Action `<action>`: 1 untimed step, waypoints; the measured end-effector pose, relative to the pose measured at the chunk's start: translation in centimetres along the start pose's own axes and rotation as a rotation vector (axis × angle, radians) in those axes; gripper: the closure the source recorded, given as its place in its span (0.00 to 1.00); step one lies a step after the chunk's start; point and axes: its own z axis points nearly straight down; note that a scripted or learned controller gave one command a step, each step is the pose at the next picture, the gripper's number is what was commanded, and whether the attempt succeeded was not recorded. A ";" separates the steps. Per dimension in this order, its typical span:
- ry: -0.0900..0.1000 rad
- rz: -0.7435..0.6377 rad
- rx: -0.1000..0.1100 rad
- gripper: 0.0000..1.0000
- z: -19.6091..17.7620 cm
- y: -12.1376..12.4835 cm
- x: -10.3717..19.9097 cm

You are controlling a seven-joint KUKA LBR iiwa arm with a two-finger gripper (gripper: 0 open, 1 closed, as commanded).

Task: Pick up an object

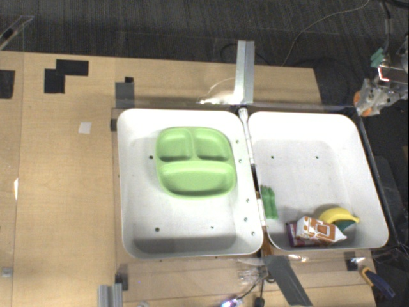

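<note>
A green divided tray [194,161] lies flat at the centre of the left bin [137,235]. In the right bin [307,139], a yellow banana [339,217] touches a small printed carton [314,231] at five o'clock, a green block [269,202] at eight o'clock.

We see even, bright overhead light; the white bins [307,139] glare nearly featureless, soft shadows pool along their near walls, the dark floor [160,11] shows grain, and fine detail stays slightly soft.
</note>
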 end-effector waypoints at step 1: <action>0.001 -0.082 0.003 1.00 10.8 -5.2 3.8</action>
